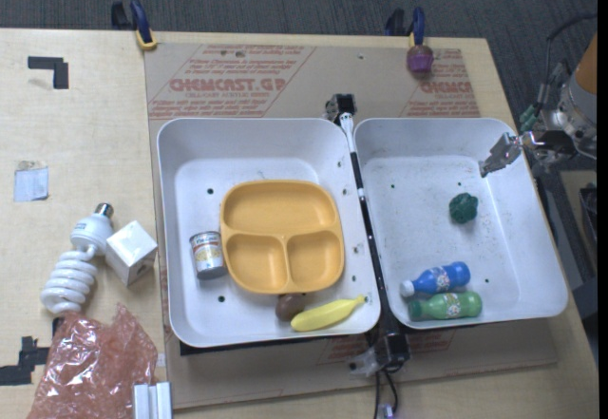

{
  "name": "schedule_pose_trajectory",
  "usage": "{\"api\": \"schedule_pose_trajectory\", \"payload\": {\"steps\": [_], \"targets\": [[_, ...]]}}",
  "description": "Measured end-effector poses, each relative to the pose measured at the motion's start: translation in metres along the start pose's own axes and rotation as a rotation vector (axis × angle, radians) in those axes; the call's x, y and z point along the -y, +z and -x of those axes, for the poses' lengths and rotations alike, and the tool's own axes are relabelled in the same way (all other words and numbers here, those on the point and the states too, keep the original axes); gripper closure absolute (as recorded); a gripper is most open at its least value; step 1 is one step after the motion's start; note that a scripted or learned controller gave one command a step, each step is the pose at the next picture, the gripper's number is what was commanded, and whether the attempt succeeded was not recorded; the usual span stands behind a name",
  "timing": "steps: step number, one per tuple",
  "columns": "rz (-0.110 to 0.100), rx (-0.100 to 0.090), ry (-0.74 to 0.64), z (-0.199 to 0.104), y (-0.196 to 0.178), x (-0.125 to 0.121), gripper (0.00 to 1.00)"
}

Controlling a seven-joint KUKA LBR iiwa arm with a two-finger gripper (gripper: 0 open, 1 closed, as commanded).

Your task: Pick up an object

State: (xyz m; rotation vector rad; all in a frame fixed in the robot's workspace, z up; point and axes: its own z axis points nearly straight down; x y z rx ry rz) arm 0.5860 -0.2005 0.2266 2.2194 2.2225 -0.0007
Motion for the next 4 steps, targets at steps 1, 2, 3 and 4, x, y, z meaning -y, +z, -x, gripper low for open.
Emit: {"api": "schedule_pose_trajectory", "payload": {"steps": [1, 2, 3, 4], "targets": [[-0.002, -0.003, 0.002, 0.020, 0.107, 0.062, 0.00], [0.001, -0.001, 0.003, -0.008, 0.134, 0.108, 0.00], [0.004, 0.001, 0.005, -0.007, 0.124, 0.107, 1.00], [0.003, 0.000, 0.005, -0.008, 0.124, 0.107, 0.00]]}}
